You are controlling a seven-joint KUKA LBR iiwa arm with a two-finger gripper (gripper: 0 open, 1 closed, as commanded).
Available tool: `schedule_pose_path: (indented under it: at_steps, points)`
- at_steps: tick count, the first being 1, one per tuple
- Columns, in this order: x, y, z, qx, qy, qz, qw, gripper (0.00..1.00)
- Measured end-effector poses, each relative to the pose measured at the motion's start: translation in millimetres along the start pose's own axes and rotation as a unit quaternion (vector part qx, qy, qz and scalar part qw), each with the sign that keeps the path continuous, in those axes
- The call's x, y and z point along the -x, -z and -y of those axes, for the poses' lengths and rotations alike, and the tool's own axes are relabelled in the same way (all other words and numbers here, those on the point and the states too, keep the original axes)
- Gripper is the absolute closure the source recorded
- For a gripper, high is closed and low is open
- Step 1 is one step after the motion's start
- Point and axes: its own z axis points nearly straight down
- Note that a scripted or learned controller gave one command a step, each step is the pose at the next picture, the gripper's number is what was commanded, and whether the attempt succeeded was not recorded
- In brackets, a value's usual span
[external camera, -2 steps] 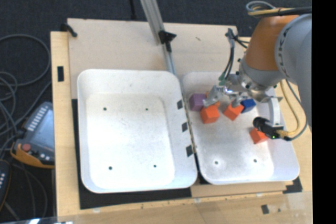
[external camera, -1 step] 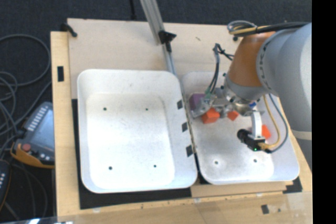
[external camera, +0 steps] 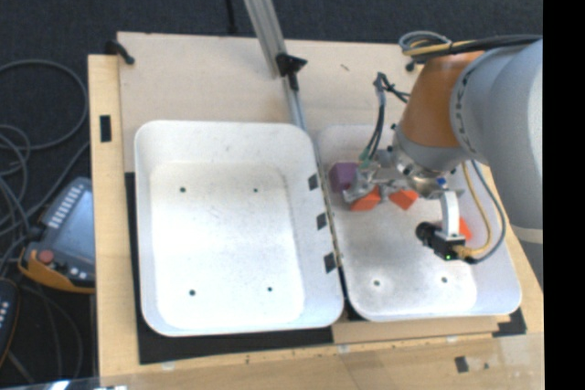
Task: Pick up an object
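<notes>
- The right bin (external camera: 402,288) is taken as landmark; the end effector (external camera: 388,187) hangs over its upper part.
- An orange block (external camera: 365,202) and purple block (external camera: 344,175) lie just beside it, near that bin's left wall.
- Whether the fingers are apart cannot be told; one block should be centred before closing.

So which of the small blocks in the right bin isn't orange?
The purple block, at the bin's left wall; the blocks beside it are orange.

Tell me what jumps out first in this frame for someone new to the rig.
The grey arm with its orange band reaches in from the right and hangs over the right bin. Beneath its wrist sits a cluster of small objects: a purple block and orange pieces. The left bin lies beside it.
</notes>
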Motion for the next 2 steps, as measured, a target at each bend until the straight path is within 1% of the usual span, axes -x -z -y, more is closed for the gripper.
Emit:
schedule_pose_path:
  at_steps: [1, 2]
  points:
    - [-80, 84, 20, 0.002, 0.005, -0.002, 1.0000, 1.00]
    - [-158, 153, 13, 0.003, 0.006, -0.002, 1.0000, 1.00]
